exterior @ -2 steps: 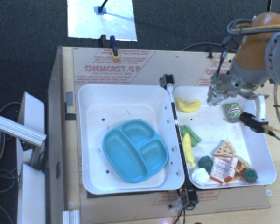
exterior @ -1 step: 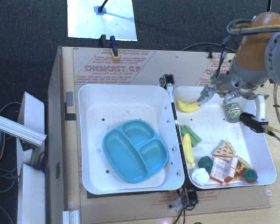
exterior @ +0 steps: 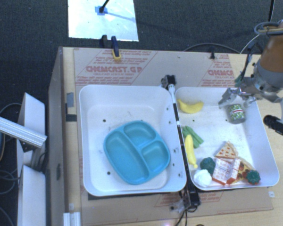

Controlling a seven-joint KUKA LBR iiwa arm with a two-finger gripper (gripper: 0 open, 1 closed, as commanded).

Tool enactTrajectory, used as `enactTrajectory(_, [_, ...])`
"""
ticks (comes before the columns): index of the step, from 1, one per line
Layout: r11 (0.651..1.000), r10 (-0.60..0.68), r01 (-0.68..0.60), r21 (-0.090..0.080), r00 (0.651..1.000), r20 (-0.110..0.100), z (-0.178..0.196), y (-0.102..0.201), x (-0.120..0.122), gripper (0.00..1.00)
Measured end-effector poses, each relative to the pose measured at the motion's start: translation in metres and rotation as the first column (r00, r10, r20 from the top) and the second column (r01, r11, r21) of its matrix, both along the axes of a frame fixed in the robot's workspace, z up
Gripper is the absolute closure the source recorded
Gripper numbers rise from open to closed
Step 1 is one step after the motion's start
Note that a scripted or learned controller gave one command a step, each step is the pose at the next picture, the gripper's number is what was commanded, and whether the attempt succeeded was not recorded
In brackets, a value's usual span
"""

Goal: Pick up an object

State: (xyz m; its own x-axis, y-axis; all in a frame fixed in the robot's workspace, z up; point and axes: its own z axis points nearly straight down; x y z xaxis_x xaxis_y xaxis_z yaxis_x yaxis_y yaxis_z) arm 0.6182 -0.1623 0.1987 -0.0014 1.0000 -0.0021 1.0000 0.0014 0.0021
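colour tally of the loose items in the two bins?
Blue: 1, divided plate in the left bin
Yellow: 2, banana, long yellow piece
Green: 3, green beans, two broccoli pieces
White: 1, round white piece
Mixed: 3, small can under the tool, waffle wedge, pizza slice
Total: 10

"CHEMCAST GP" in red, apparently, on bench sheet (exterior: 132, 65)
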Motion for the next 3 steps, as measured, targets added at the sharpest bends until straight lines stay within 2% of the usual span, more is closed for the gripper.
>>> enactTrajectory(1, [1.000, -0.001, 0.001, 0.000, 1.000, -0.001, -0.049, -0.045, 0.015, 0.00])
enactTrajectory(3, [1.000, 0.004, -0.004, 0.000, 1.000, 0.000, -0.114, -0.044, 0.037, 0.00])
